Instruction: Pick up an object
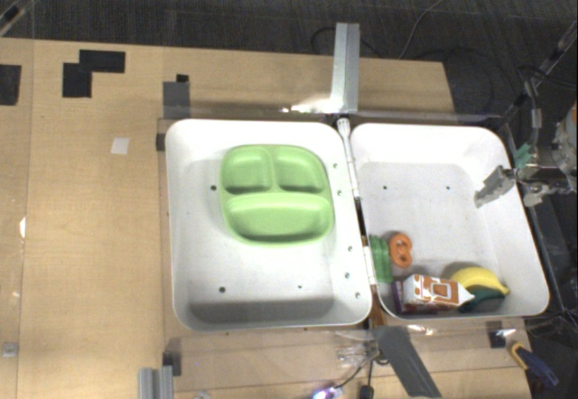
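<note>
End effector (499, 183) sits at the right rim of the right bin (424, 149), up over the bin's upper right part. Can't tell how far open it is; it's small and blurred at this angle. Nothing visible between its tips, nothing touching it that I can make out. It's well apart from the objects below.

Counts, left to right:
- 2 white bins on the desk (81, 235), side by side, touching along the middle seam.
- Left bin (190, 280): 1 green divided plate (275, 192), 3 compartments (2 small at the far side, 1 wide at the near side), lying flat in the upper middle of the bin.
- Right bin: 4 objects, all bunched in the near corner area.
  - 1 green item (379, 260) against the left wall, partly hidden; can't tell what it is.
  - 1 small orange toy (400, 248) just beside it, dark markings on top.
  - 1 brown and white carton (431, 292) lying on its side along the near wall, orange patch on its face.
  - 1 yellow banana (479, 279), curved, touching the carton's right end, resting over something dark blue-green (488, 300) in the near right corner.

Candidate pick objects are all in the near half of the right bin. The far half holds the end effector only at its right edge.
</note>
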